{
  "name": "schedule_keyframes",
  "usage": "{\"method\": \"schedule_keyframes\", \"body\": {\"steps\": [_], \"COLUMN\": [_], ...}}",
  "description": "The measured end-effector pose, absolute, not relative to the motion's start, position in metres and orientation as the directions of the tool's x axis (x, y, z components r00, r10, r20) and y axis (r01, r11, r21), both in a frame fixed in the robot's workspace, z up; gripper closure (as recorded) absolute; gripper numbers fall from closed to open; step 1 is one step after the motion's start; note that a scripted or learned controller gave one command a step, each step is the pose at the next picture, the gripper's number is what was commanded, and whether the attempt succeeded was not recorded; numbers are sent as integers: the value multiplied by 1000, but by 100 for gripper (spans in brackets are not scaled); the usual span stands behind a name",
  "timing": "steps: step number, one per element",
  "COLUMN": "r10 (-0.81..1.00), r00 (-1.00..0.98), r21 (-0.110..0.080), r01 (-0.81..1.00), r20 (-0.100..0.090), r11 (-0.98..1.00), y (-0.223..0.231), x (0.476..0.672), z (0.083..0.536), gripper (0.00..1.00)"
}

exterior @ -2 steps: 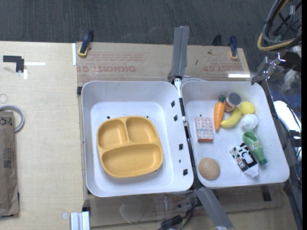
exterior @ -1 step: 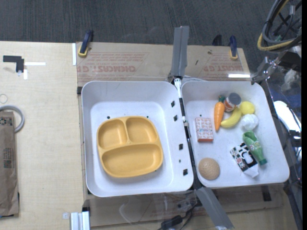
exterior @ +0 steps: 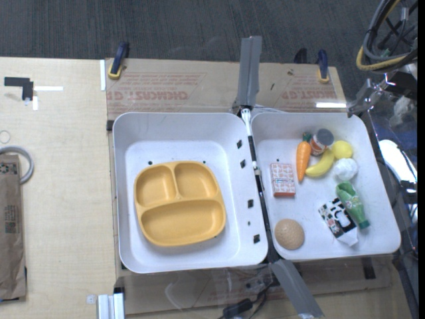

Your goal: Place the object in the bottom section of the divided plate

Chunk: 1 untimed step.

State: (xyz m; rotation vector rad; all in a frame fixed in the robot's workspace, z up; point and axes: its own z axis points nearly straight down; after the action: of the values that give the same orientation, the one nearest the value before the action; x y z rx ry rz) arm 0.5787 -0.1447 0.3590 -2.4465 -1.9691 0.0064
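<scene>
— How many bins?
— Two: the left white bin [exterior: 133, 145] holds one yellow divided plate [exterior: 179, 205] at frame centre.
— The objects?
— Nine, all in the right white bin [exterior: 305, 201], right of frame: one green bottle [exterior: 352, 205], banana [exterior: 319, 167], carrot [exterior: 303, 158], pink box [exterior: 283, 179], brown ball [exterior: 289, 234], and smaller pieces crowded together.
— The gripper's hold?
— Cannot tell

Brown paper bag [exterior: 11, 224]: cut off by the left edge.
Small round grey-and-red item [exterior: 323, 138]: too small to identify, possibly a can or lid.
Black-and-white packet [exterior: 336, 219]: partly covered by the green bottle [exterior: 352, 205].
Looped yellow and black cables [exterior: 392, 25]: cut off at top right.
</scene>
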Motion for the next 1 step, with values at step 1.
{"method": "schedule_keyframes", "body": {"steps": [1], "r10": [901], "r00": [433], "r21": [-3], "r01": [901], "r20": [-4], "r11": [-433], "y": [-118], "x": [577], "z": [440], "gripper": [0]}}
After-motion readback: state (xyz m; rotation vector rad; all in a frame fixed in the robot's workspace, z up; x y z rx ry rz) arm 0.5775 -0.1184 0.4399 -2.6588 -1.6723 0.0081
